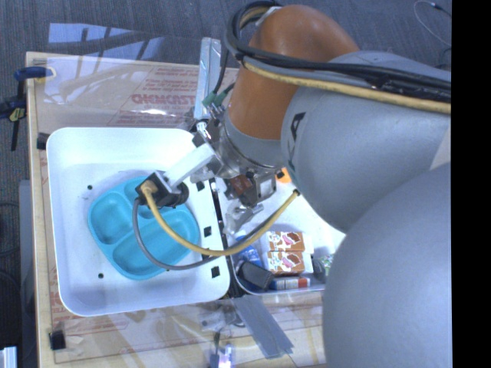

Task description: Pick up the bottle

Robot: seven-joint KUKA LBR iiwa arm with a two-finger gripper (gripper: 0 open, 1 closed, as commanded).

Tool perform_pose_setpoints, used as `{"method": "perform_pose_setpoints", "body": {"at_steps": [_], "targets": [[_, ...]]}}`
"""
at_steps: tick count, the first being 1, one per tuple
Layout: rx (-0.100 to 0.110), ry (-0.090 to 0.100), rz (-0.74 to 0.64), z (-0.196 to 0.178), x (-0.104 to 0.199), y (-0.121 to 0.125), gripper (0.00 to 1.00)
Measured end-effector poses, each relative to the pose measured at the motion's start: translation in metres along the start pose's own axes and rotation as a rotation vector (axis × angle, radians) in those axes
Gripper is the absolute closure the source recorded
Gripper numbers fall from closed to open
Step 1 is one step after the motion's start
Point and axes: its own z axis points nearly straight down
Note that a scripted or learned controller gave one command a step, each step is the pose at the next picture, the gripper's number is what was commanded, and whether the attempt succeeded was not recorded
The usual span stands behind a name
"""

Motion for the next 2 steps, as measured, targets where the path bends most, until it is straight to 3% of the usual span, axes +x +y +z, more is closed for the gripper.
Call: {"method": "perform_pose_setpoints", "body": {"at_steps": [1,2], "targets": [[-0.001,-0.003,0.055,0.078,0.032,-0.062,0.0],[-0.001,-0.001,0.182,-0.046,0.089,-0.021,0.0]]}}
